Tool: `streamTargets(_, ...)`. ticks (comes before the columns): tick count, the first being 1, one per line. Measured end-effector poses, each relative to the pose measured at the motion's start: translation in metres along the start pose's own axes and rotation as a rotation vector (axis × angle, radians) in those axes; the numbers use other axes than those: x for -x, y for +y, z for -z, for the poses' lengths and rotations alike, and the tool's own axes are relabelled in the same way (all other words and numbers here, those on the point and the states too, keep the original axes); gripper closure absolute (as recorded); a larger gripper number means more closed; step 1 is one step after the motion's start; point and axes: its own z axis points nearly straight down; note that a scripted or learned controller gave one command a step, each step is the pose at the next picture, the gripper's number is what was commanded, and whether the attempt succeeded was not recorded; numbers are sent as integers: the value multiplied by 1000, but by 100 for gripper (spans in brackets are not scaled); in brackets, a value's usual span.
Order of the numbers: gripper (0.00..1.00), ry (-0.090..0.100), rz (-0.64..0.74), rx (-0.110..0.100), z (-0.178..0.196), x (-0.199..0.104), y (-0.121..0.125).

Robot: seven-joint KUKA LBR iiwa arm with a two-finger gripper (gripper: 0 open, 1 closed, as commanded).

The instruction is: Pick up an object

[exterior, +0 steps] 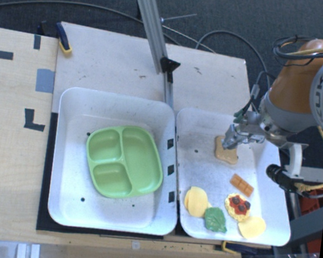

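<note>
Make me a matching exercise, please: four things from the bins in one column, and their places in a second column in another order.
Things:
1. green plate
2. tan cookie
3. orange block
4. green leaf

Places:
A. near the front edge of the right bin
B. under the gripper
C. in the left bin
D. middle of the right bin, near its right wall

Pairs: 1-C, 2-B, 3-D, 4-A

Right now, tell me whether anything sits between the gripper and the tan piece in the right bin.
Nothing visible does. The gripper is directly over the tan piece at the far end of the right bin. The orange block and the other food pieces lie nearer the camera, apart from it.
</note>
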Motion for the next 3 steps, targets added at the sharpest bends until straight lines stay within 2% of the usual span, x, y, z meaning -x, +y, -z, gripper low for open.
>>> streamTargets(1,100,2,5,-5,-9,-59,16)
streamTargets(3,100,3,5,-3,8,-162,52)
